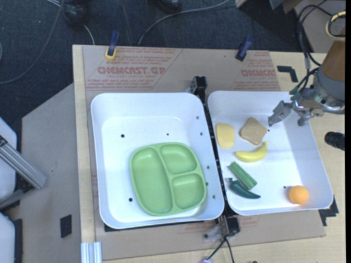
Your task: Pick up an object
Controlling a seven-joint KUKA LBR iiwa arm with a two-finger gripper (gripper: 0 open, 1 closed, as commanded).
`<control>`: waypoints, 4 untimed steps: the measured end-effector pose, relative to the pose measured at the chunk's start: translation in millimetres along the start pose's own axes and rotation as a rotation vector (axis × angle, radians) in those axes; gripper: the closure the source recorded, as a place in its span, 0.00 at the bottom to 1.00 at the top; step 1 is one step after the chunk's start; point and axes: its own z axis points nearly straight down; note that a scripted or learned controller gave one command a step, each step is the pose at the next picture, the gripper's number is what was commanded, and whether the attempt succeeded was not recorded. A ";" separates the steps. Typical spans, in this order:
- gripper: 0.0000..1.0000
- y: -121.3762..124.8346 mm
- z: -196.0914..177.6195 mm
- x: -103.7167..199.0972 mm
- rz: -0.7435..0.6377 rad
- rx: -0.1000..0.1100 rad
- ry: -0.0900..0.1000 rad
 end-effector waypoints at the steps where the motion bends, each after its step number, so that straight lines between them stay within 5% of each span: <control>1: 0.00 3.2 -8.3 0.5 -0.003 -0.015 -0.003; 3: 0.00 9.6 102.2 -2.1 -0.003 -0.017 -0.003; 4: 1.00 10.6 91.1 -1.5 -0.003 -0.021 -0.004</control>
